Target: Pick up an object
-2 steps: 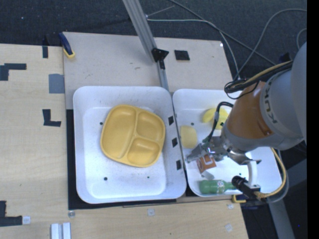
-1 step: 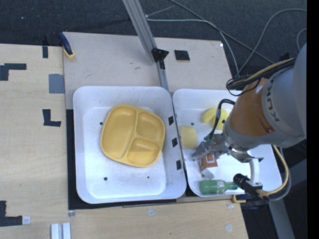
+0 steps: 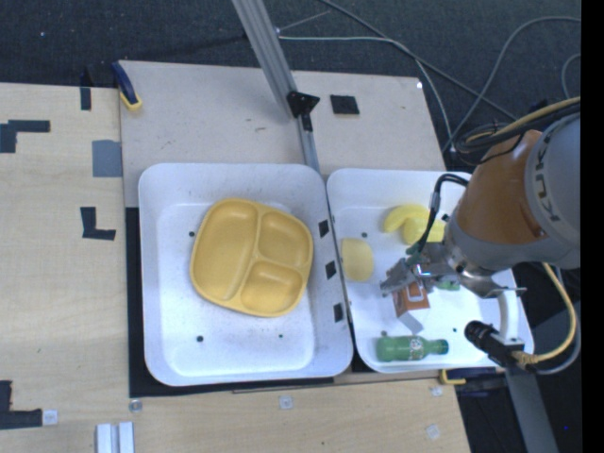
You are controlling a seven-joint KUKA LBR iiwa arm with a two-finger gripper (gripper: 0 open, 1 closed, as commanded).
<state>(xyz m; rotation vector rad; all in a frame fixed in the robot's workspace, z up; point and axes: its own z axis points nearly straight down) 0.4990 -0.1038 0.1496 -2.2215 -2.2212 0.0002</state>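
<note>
The gripper [image 3: 412, 289] sits low in the right bin [image 3: 377, 189] over a brown packet [image 3: 413, 300] (grip state unclear). Best to centre on the packet, avoiding the bottle [image 3: 411, 348].

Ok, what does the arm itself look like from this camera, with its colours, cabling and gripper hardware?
The arm is a thick, rounded grey body with a broad orange band above the wrist and part of dark lettering on the grey shell. A black cable loops beside the band, and a yellow cable curves around the lower right. The gripper is small, metallic grey hardware with a touch of green.
</note>
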